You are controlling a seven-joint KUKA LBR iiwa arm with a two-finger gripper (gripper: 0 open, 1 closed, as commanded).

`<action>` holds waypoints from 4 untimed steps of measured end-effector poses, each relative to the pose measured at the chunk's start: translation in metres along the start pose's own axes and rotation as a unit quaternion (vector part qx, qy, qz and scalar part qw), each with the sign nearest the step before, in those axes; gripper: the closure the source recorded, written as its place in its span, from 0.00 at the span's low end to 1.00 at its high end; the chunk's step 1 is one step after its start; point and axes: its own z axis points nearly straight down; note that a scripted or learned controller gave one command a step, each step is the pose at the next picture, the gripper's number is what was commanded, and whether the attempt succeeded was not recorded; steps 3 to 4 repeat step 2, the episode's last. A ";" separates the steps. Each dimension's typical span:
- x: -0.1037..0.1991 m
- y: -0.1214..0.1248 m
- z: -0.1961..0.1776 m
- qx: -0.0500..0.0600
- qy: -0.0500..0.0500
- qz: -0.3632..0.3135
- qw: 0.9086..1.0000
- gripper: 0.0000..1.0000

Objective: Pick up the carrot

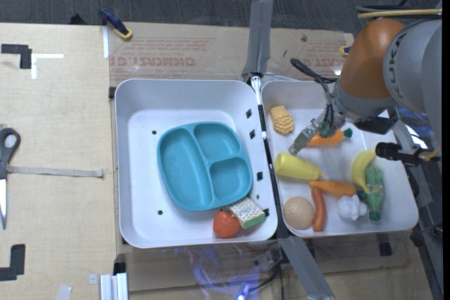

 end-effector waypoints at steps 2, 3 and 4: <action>-0.044 -0.050 -0.011 -0.001 -0.003 -0.042 0.999 1.00; -0.044 -0.050 -0.011 -0.001 -0.003 -0.042 0.999 1.00; -0.044 -0.050 -0.011 -0.001 -0.003 -0.042 0.999 1.00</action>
